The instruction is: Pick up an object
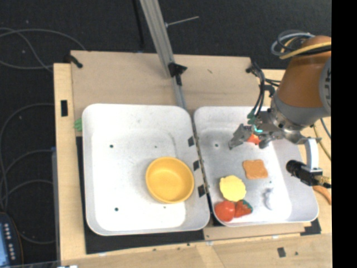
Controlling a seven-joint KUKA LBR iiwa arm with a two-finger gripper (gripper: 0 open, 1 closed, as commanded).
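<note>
My gripper (247,140) hovers over the back part of the right bin (215,121), its fingers spread open. A small red-orange thing (254,139) shows between them, close to the right finger; I cannot tell whether it is touched. Nearer the front lie an orange square piece (255,169), a yellow round piece (232,187), a red rounded fruit (225,210) with a smaller red and green piece (243,207) against it, and a small pale grey thing (269,197).
The left bin (111,127) holds a yellow bowl (169,179) near its front right. A slanted metal pole (162,38) rises behind the two bins. Bare white floor lies at the right bin's back left.
</note>
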